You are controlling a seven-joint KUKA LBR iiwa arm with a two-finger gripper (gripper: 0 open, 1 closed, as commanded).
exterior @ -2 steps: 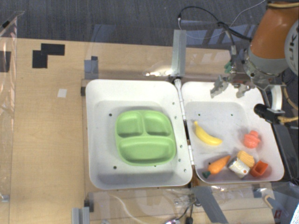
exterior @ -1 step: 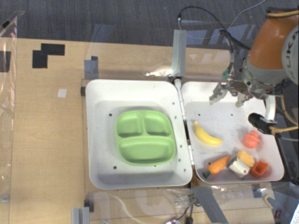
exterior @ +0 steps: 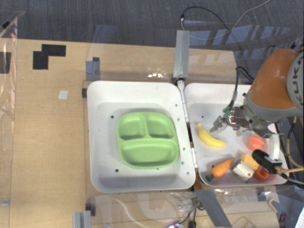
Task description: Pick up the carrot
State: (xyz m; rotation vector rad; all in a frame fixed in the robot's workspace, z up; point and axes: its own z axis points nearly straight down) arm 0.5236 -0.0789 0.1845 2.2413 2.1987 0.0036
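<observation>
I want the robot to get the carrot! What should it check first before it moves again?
1. Carrot in plain sight: ok, it lies in the right bin near the front edge.
2. Gripper over the carrot: not ok, it hangs farther back, above the banana.
3. Gripper holding nothing: ok, nothing shows between its fingers.
4. Fingers open wide enough: cannot tell from this slant.
5. Room around the carrot: not ok, a small white and yellow toy sits close on its right.
6. Green plate out of the way: ok, it sits in the left bin.
</observation>
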